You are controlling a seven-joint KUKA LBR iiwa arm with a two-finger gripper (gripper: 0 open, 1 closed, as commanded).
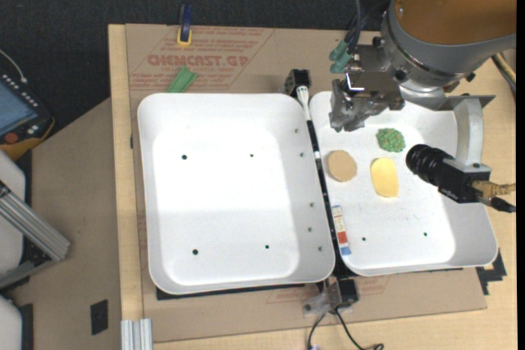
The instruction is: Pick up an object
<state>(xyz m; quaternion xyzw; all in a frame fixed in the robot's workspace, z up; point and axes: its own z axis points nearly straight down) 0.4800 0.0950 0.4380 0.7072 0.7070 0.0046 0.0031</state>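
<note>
A tan disc (342,166), a yellow piece (385,178) and a green clump (390,139) lie in the right bin (410,250), just below the hand (354,117). Whether the hand is open, I cannot tell.

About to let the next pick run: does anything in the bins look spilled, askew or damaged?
Nothing stands out. The tan disc, yellow piece and green clump lie apart in the right bin, and the claw hangs above that bin's far side.

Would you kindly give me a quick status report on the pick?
Gripper low over right bin, back-left corner. Tan disc, yellow piece, green piece lie loose, nothing grasped. Nothing blocking them.
</note>
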